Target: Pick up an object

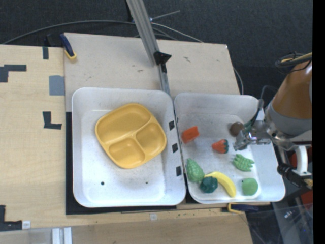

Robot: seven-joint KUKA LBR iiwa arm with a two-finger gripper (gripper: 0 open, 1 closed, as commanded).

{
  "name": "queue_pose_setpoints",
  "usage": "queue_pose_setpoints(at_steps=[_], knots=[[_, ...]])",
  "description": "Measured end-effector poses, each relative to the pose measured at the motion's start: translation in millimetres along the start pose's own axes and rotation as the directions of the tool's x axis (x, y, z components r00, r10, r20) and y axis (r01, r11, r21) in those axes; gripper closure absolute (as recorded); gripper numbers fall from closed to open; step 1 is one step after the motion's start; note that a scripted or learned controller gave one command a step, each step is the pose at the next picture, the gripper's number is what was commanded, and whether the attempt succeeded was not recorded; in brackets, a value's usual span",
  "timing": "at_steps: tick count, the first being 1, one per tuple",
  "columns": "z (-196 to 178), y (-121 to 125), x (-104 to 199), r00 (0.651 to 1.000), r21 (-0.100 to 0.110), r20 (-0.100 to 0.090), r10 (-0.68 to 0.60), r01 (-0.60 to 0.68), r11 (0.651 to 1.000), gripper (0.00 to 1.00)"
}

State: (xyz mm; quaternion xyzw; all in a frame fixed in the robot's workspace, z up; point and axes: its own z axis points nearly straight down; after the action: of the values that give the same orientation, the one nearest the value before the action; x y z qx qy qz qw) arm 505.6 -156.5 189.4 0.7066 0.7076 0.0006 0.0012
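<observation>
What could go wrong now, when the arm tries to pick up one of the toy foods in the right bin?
1. The gripper hangs among three close items: a small brown round piece, a red strawberry-like toy and a light green ridged toy. It may push one aside or catch two.
2. The gripper is near the white right bin's right wall, so the arm might bump it.
3. The yellow plastic banana touches the dark green toy; grasping either may drag the other.
</observation>
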Motion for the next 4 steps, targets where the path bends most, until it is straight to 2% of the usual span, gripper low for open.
queue_pose_setpoints(at_steps=[1, 2, 4], knots=[[-53, 1, 0, 1.000, -0.002, 0.001, -0.001, 0.001, 1.000, 1.00], [-52, 13, 53, 1.000, 0.003, -0.003, -0.006, 0.006, 1.000, 1.00], [-36, 58, 141, 1.000, 0.004, -0.002, -0.005, 0.005, 1.000, 1.00]])
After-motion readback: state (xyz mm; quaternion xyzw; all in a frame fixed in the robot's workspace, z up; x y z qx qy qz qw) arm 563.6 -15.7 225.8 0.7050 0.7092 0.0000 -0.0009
